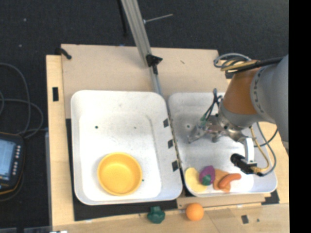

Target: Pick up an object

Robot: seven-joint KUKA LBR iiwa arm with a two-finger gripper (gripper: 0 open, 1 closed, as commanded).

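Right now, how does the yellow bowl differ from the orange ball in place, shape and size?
The yellow bowl lies inside the left bin; the orange ball lies outside both bins, on the bench below the right bin. The yellow bowl is an open, hollow dish seen from above; the orange ball is a closed sphere. The bowl looks much wider than the ball. Both are round, warm-coloured, and apart from the gripper.

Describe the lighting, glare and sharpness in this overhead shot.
Camera view: even, soft light; the white bins look bright, nearly washed out, with faint shadows; the yellow bowl is fairly crisp, while the gripper and small toys at the right bin's near edge look soft.
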